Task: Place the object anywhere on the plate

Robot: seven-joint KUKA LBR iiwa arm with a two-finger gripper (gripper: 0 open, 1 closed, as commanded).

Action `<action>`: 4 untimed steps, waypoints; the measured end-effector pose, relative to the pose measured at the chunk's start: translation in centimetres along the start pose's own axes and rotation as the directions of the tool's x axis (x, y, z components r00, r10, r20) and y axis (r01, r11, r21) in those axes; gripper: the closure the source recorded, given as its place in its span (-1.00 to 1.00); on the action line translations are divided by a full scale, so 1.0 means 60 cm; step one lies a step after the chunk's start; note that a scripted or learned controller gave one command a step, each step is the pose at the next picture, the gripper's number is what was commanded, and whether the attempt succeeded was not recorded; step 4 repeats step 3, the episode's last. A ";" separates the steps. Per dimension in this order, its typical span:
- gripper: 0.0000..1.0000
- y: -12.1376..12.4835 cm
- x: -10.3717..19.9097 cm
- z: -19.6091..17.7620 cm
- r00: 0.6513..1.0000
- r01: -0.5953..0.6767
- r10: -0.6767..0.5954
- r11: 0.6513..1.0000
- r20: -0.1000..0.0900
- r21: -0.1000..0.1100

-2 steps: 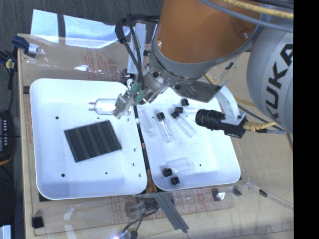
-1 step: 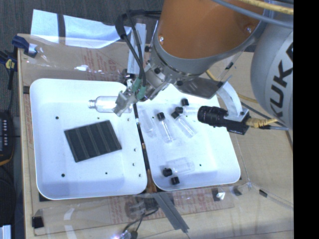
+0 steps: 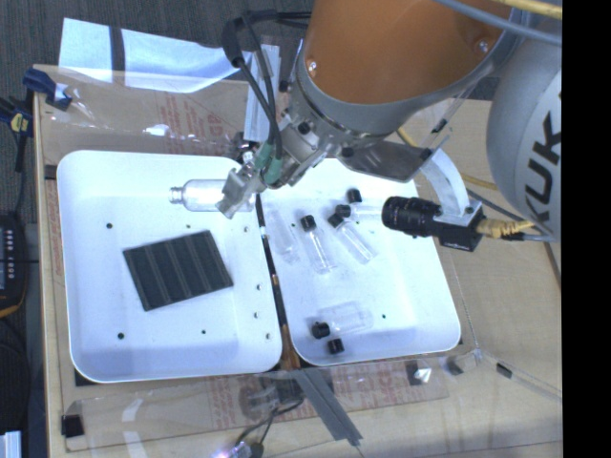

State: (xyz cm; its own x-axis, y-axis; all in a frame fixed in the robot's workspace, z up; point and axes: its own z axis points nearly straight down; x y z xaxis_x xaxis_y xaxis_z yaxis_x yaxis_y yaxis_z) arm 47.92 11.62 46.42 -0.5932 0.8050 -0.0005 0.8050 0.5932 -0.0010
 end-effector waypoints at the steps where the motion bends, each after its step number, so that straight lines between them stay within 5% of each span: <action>1: 1.00 0.003 0.002 -0.017 1.000 0.008 -0.008 1.000 0.000 0.000; 2: 1.00 -0.077 -0.098 0.035 0.996 0.086 -0.086 0.996 0.002 -0.001; 4: 1.00 -0.075 -0.098 0.017 0.996 0.092 -0.092 0.996 0.003 -0.001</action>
